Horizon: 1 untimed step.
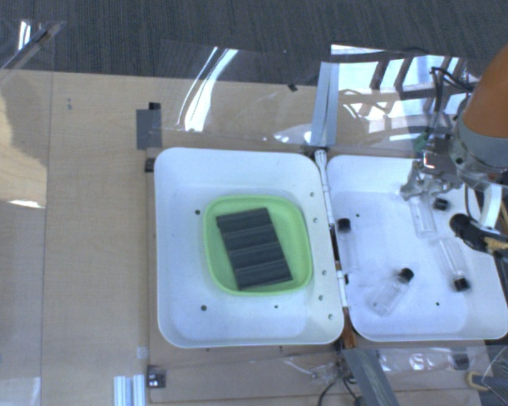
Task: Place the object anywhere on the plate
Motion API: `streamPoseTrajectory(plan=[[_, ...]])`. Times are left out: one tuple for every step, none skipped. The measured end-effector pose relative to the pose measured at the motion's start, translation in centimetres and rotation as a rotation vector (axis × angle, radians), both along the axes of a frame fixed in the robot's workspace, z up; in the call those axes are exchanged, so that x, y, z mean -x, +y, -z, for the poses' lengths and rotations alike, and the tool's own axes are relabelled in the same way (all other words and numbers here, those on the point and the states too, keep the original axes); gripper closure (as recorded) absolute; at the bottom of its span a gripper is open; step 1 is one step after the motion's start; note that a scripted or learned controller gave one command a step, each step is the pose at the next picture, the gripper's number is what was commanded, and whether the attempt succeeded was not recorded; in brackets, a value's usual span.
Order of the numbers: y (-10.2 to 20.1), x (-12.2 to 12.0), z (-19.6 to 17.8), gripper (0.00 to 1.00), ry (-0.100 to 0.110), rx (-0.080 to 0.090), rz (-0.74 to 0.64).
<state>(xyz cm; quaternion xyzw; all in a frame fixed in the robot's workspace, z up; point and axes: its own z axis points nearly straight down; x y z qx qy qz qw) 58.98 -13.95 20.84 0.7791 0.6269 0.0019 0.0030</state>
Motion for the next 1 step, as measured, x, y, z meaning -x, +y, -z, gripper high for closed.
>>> streamPoseTrajectory(plan=[[8.34, 2.08, 2.37, 1.00, 0.003, -0.002, -0.112]])
